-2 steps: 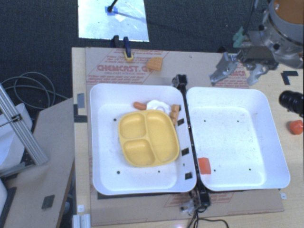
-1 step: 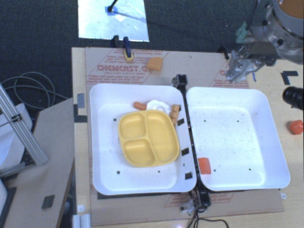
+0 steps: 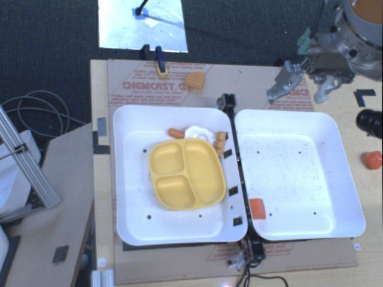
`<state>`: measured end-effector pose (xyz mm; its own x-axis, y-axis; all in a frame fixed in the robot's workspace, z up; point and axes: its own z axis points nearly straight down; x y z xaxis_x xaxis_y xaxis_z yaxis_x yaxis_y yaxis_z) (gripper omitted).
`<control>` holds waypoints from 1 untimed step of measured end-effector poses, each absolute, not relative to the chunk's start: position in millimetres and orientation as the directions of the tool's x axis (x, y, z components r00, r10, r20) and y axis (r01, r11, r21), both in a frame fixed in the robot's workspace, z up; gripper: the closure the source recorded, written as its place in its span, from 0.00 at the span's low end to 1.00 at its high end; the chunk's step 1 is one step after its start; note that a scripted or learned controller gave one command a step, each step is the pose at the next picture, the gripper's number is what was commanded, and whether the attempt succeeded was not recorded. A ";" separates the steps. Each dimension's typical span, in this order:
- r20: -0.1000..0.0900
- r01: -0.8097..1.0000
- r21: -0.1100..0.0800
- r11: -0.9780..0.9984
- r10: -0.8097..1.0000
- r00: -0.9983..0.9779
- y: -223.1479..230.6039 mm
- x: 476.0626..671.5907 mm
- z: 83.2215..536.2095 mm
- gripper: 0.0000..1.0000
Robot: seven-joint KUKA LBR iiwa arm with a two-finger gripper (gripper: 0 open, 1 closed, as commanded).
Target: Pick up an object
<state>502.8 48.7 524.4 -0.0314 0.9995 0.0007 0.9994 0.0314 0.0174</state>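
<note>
I hold the claw (image 3: 304, 86) above the table, fingers spread and empty, past the right bin's (image 3: 346, 178) far rim. Below and left of it, in the left bin (image 3: 128, 178), lies a yellow three-compartment plastic plate (image 3: 186, 173): probably light, stiff and slick; its raised rim looks the best purchase.

End effector (image 3: 304, 90) aloft, fingers seemingly spread

Dark carpet floor (image 3: 48, 28), wooden bench (image 3: 251, 79)
</note>
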 end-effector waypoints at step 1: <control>0.000 1.000 0.004 -0.001 1.000 0.001 21.5 486.0 536.0 0.00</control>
<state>486.0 21.5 536.0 0.0014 1.0000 0.0002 1.0000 -0.0014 0.0040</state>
